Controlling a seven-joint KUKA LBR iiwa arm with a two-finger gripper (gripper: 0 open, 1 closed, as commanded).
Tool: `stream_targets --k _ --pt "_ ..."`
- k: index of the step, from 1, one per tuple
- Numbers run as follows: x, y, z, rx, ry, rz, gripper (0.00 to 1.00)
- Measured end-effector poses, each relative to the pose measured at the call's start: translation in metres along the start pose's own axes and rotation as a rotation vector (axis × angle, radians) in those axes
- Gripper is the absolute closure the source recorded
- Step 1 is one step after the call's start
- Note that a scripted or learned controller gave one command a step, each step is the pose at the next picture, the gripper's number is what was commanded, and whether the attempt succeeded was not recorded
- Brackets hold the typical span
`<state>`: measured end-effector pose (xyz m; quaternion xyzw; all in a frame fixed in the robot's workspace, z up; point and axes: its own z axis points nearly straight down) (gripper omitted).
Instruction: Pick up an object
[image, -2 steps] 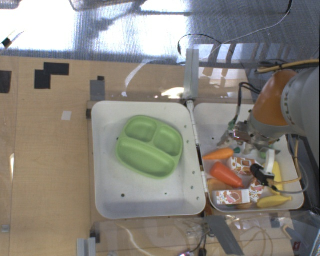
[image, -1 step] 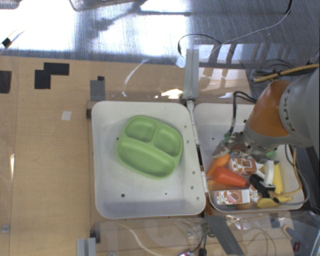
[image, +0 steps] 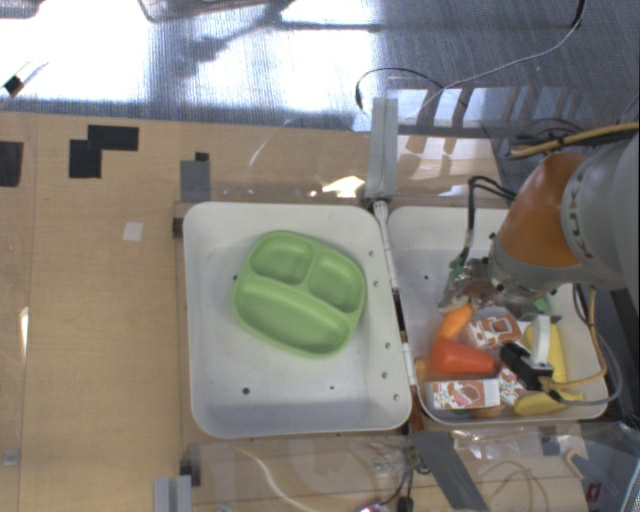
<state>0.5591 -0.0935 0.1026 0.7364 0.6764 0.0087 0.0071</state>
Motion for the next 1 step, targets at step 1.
stream_targets --k 1 --pt "0.0636 0.0459 -0.0822 0.018 -0.001 -0.063 1.0"
